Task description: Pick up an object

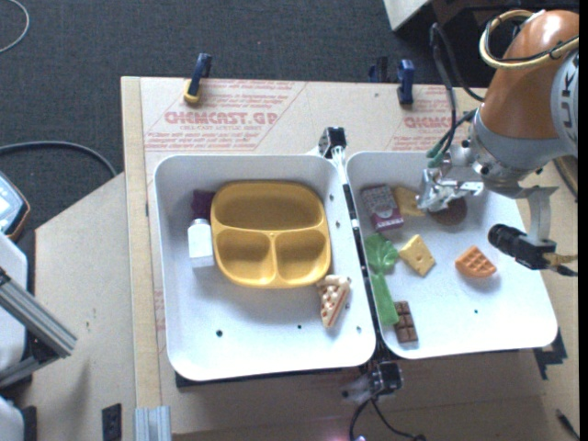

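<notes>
I read the gripper [447, 191] low over the rear of the right bin [533, 329], its metal fingers pointing down toward the bin floor. Whether it is released or clenched I cannot tell from this angle, and I see nothing between the fingers.

The nearest candidate is a dark round piece [450, 213], lying directly below and touching or just beside the fingertips, partly hidden by them. Being round, it shows no long axis I can name. My judgement: this is the object the coming move turns on, and little travel beyond a straight descent seems called for.

Just left of the gripper lies a yellow-orange piece [409, 200], then a brown wrapped block [378, 205]. Toward the front of the bin from the gripper sits a cheese wedge [418, 254], its long axis slanting from rear-left to front-right. A waffle piece [475, 264] lies to the front-right, near it but apart.

Further out, a green item [380, 278] runs front to back along the left wall. The left bin [175, 246] holds a yellow divided tray [269, 232].
</notes>
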### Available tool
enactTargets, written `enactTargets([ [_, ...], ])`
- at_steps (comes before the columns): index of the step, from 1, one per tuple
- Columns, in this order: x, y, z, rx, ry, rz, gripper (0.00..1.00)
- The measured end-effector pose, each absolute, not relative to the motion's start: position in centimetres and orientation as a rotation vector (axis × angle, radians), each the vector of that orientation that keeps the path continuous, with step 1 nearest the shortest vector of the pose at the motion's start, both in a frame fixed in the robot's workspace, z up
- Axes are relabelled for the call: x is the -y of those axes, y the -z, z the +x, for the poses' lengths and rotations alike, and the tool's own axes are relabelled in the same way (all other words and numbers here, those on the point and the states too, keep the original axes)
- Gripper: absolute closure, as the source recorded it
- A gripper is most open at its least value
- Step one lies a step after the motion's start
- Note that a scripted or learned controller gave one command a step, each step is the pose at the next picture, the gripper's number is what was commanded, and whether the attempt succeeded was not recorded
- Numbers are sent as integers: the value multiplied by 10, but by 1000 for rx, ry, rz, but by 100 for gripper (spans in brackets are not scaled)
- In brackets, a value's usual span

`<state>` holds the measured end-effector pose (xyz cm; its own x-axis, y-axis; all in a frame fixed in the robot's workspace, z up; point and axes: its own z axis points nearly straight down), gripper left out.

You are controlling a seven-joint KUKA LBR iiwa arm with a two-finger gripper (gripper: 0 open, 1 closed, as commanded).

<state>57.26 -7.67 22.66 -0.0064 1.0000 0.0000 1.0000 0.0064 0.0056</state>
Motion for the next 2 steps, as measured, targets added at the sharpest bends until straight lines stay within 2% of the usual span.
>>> enactTargets([
  [1,88,-235,578,-2219,-3,2218,100],
  [2,93,-214,575,-2223,5,2225,100],
])
